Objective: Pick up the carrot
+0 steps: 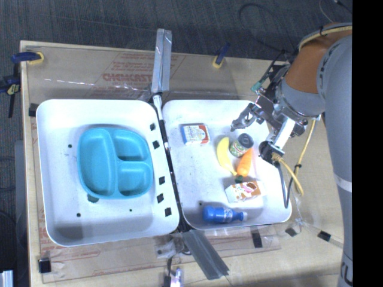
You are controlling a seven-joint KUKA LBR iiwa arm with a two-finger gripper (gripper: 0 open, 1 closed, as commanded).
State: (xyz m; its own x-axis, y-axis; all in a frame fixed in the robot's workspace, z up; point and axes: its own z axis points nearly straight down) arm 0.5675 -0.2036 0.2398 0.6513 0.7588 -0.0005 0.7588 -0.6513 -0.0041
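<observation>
The worktop was seen bearing two white bins. A blue divided tray was held in the left bin. In the right bin, the carrot lay between a banana and a small packet. The end effector was poised above, spread open, nothing gripped.

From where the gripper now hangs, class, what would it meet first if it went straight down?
Probably the small dark-lidded jar, lying just under the gripper, with the carrot just beyond it. Depth is unclear from this slant.
</observation>
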